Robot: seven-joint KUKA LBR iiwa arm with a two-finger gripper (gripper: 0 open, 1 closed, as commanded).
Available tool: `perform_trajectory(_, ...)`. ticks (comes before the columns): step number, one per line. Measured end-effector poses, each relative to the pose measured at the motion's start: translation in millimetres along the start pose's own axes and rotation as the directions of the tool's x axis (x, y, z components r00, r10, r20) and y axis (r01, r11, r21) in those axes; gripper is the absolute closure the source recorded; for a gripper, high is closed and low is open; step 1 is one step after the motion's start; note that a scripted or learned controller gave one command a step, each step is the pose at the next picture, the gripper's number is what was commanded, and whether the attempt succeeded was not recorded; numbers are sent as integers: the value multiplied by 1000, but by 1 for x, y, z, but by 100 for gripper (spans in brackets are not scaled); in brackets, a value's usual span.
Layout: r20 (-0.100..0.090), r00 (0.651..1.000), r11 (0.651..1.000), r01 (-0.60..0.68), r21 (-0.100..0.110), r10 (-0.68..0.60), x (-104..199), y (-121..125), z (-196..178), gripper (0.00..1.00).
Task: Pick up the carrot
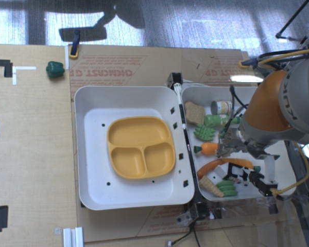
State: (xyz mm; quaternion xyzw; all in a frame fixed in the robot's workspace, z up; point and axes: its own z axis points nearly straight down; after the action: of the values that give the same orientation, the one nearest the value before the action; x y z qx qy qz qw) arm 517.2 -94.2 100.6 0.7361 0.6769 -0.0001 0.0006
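Inside the left bin (87, 153) we see a yellow divided tray (141, 146) with three compartments, lying flat near the middle. Beside it, the right bin (283, 176) holds a jumble of toy food: a tan bread slice (194, 113) at the far end, a small jar (222, 107) next to it, a green bottle (216, 120), a leafy green piece (204, 133), and the carrot (207, 148), orange with a green stub, lying just beside the bin's left wall. Nearer to us lie a long curved orange pepper (224, 164), a corn cone (210, 186) and green pods (227, 188).

Both bins rest on cardboard laid over the pale wooden tabletop (31, 153). A dark green round object (55, 69) sits on the tabletop at the far left, and grey floor shows beyond.

We see the arm (278, 107) reaching in from the right, its orange band over the right bin, with the gripper (227, 144) low, just right of the carrot. We cannot tell whether its fingers are apart or together.
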Motion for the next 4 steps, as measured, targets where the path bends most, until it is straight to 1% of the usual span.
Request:
perform_trajectory(1, 0, 1000, 1000, 1, 0, -1, 0, 0, 0, 0)
perform_trajectory(2, 1, 1000, 1000, -2, 0, 2, -1, 1, -9, 100)
perform_trajectory(3, 1, 1000, 1000, -2, 0, 2, -1, 1, -9, 0)
perform_trajectory(4, 0, 997, 997, 79, 0, -79, -62, -16, 9, 0)
